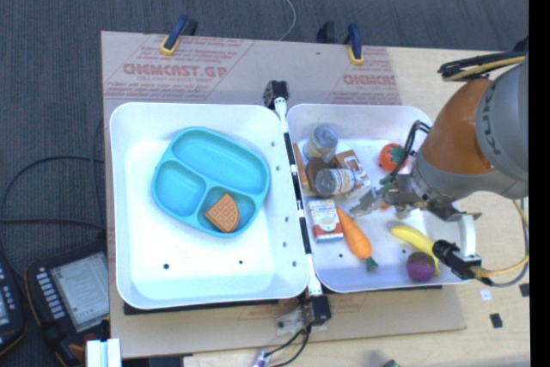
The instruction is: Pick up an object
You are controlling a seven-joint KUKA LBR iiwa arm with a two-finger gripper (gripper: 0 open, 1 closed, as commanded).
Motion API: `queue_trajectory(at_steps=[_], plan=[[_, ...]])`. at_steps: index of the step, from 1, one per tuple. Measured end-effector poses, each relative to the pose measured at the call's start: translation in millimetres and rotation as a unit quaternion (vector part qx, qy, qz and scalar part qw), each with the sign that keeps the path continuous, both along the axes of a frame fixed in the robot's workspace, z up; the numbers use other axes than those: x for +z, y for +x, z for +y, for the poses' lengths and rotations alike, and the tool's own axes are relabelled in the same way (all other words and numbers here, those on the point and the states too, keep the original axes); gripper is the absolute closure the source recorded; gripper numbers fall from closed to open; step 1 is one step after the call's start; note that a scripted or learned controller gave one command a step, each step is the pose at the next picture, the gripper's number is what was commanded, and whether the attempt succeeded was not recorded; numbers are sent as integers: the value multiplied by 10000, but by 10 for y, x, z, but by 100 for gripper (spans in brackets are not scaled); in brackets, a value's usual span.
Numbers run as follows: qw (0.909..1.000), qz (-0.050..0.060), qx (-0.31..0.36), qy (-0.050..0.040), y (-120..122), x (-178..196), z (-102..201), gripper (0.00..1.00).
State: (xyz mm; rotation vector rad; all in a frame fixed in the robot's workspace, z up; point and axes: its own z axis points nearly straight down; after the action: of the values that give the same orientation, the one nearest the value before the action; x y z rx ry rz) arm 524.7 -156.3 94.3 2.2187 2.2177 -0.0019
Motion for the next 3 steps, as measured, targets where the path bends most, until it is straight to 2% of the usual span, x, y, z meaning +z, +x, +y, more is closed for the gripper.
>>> queue_trajectory(at_steps=[1, 2, 3], plan=[[10000, 28, 3, 7, -5, 65, 5, 100], [10000, 28, 4, 7, -5, 64, 5, 0], [10000, 55, 9, 13, -8, 130, 11, 100]])
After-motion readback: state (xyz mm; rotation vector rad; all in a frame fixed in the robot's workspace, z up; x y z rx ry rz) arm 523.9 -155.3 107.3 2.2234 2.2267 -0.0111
